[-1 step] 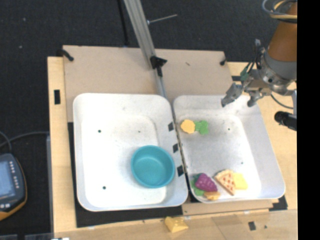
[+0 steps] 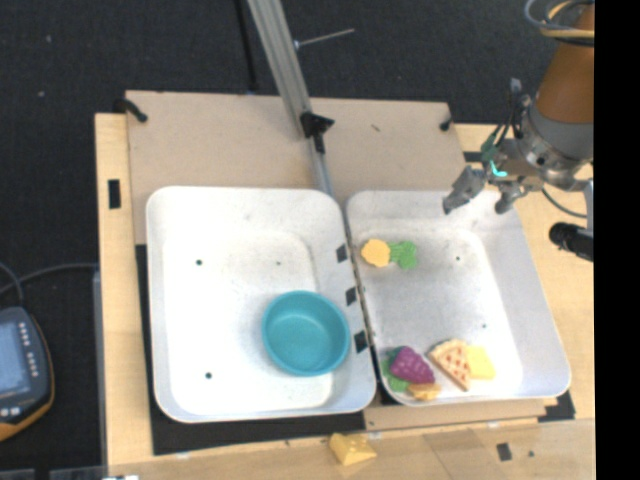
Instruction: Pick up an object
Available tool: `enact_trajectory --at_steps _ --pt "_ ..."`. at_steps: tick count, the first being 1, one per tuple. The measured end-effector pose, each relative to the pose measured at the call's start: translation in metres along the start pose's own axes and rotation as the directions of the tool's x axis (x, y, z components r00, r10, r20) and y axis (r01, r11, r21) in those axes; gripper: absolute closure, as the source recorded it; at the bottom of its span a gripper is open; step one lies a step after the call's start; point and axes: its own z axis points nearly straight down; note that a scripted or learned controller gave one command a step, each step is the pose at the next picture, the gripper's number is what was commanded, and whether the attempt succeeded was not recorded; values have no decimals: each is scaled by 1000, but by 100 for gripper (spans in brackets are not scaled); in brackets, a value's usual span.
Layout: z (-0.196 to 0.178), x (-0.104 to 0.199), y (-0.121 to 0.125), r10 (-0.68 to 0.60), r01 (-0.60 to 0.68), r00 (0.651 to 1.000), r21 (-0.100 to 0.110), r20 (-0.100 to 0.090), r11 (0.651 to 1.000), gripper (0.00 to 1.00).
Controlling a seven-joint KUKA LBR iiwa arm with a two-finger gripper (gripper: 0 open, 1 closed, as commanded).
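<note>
Approach is our step: our gripper [image 2: 483,194] hovers at the right bin's [image 2: 520,268] far edge, jaws spread and holding nothing. Next we descend on the orange piece [image 2: 375,253], near that bin's left wall.

Wooden bench [image 2: 120,298], two white bins [image 2: 190,228], yellow wedge [image 2: 352,449] at front edge

Bins [image 2: 200,228]: smooth white plastic, faintly speckled (slight sheen)
Bowl [image 2: 305,332]: glossy teal plastic
Bench [image 2: 400,128]: matt, pale wood-like board
Pole [image 2: 278,43]: ribbed grey metal
Toy foods [image 2: 452,361]: smooth, bright plastic
</note>
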Motion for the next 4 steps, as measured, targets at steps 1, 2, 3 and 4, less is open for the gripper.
enact_trajectory --at_steps 1,2,3,4 --pt "50 -10 6 5 -5 1000 3 2 1000 0" --pt "108 -10 1 5 -5 1000 1 2 1000 0" --pt "153 -12 3 8 -8 1000 -3 2 1000 0" --pt "142 -12 4 8 -8 1000 -7 2 1000 100"
